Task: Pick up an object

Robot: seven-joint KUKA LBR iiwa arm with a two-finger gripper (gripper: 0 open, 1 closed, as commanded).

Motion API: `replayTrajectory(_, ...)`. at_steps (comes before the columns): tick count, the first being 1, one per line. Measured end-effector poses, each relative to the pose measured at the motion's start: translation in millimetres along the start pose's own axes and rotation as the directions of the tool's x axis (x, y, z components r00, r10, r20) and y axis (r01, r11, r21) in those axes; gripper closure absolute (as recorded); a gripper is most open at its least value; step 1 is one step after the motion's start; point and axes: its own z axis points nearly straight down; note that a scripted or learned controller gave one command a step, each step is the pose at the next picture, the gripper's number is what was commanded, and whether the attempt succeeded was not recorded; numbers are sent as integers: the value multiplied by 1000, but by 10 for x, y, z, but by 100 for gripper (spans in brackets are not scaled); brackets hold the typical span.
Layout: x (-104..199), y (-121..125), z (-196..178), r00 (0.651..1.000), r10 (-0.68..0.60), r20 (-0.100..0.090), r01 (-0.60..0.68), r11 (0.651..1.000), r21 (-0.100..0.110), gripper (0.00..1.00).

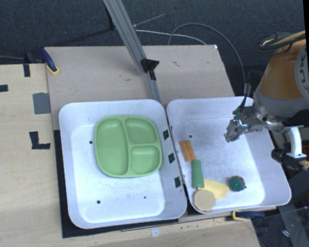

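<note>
My gripper (232,134) hangs over the right bin (213,115), near its right side, with nothing seen between its fingers. Below it, along the bin's near left part, lie an orange-brown block (187,150), a green cylinder (196,173), a yellow piece (217,188), a tan round disc (204,199) and a small dark green and red ball (236,183). The ball lies roughly below the gripper, well apart from it.
The left bin (78,170) holds a green divided plate (128,145). A metal pole (131,36) slants in from the top to the gap between the bins. Cables (211,37) run behind the right bin.
</note>
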Motion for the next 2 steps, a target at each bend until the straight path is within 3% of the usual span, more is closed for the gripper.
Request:
replayTrajectory(1,2,12,-399,1000,1,0,-1,1000,1,100)
replayTrajectory(2,640,85,-426,1000,-5,-3,5,1000,4,100)
